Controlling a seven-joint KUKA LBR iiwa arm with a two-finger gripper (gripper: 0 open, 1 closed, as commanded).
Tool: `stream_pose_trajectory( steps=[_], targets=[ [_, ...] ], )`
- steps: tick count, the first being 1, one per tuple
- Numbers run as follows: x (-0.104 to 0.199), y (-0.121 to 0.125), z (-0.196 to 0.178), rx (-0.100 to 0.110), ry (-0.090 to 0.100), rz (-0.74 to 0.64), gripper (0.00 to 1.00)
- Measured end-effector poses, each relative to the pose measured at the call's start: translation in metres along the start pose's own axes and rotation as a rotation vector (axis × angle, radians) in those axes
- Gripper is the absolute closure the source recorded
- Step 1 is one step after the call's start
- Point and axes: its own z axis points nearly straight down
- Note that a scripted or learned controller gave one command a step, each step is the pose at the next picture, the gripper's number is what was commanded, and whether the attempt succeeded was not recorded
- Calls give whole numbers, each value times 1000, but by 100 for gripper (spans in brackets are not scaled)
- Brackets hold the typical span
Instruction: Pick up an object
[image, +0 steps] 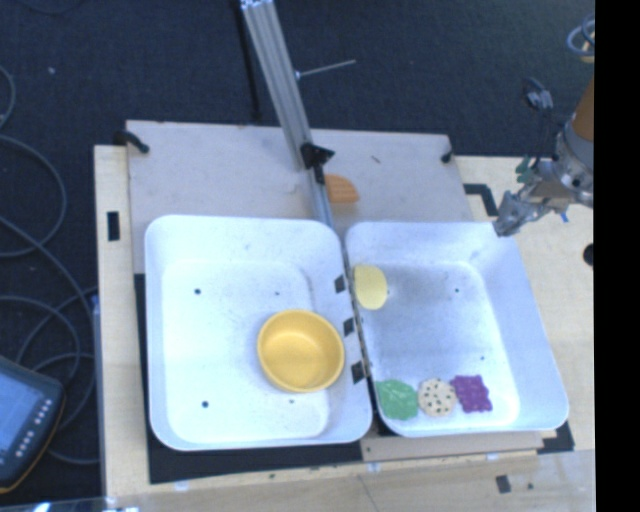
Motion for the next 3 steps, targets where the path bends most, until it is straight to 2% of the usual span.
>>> stream_pose_trajectory(
  steps=[1,2,3],
  targets=[
    [41,-10,7,5,1,1,100],
    [97,-23,0,4,3,-1,100],
    [149,-37,14,6,2,-1,100]
  ],
)
